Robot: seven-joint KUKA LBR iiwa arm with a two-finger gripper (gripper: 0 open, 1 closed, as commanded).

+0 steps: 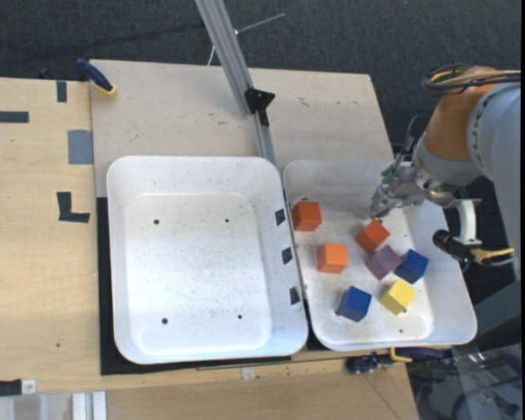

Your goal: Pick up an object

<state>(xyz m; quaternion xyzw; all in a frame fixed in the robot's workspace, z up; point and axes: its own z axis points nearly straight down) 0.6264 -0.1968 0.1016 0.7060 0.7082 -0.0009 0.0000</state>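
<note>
Hovering over the right bin, with a crowded cluster just below my gripper

To the left, the left bin (197, 252) gives me nothing to aim at; every candidate lies in the right bin (350, 178). There, going rightward: an orange-red cube (307, 216) on its own at the far left, an orange cube (333, 257) and a blue cube (354, 304) nearer, then a red-orange cube (373, 235) touching a purple cube (384, 261), with a second blue cube (412, 266) and a yellow cube (398, 296) just beside that. My gripper (392, 192) sits just beyond the red-orange cube, and I cannot tell how it is set. I judge the risk to be a descent that lands on an edge and knocks the red-orange cube into the purple one, or closes on a tilted corner and slips off.
</note>
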